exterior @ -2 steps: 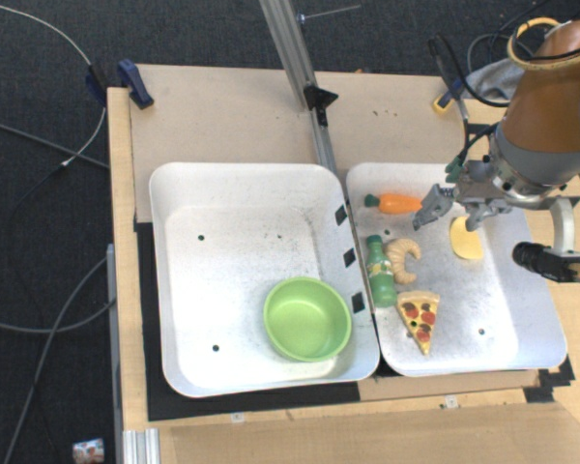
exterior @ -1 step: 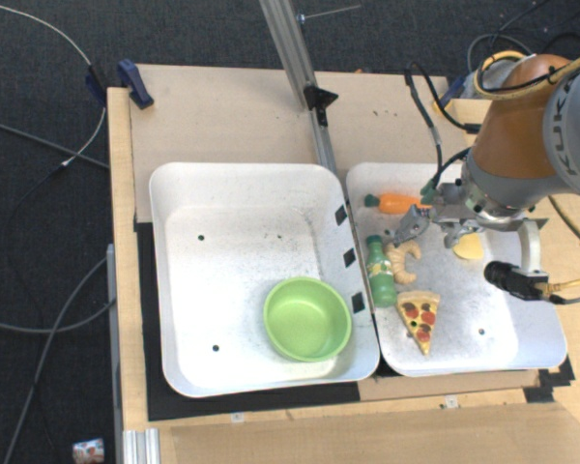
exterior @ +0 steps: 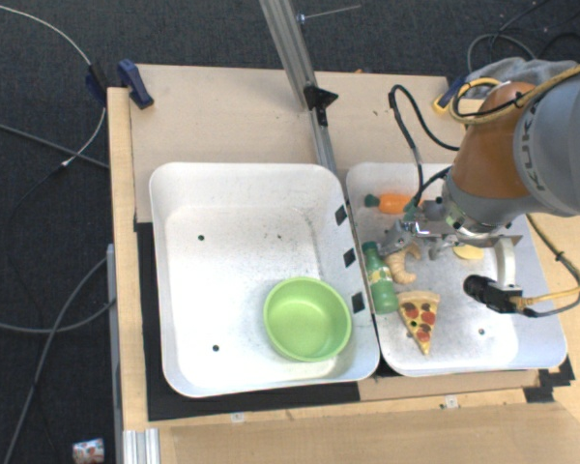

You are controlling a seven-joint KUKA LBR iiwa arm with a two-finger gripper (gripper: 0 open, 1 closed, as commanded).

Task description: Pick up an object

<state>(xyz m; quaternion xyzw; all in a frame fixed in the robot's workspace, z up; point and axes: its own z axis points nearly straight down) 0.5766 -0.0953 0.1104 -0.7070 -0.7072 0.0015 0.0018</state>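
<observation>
Camera view, pizza slice (exterior: 420,318) below end effector (exterior: 427,241) (apart)

Single fixed camera above the counter (exterior: 222,114), looking down at a slant; both white bins (exterior: 174,201) lie mid-frame, the arm (exterior: 522,153) entering from the right edge.

blue clamp (exterior: 133,82) bench corner | metal pole (exterior: 292,51) | cables (exterior: 39,153) floor

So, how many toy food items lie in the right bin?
4 visible: carrot at the back, green bottle along the left wall, banana beside it, pizza slice in front. The arm may hide more.
</observation>
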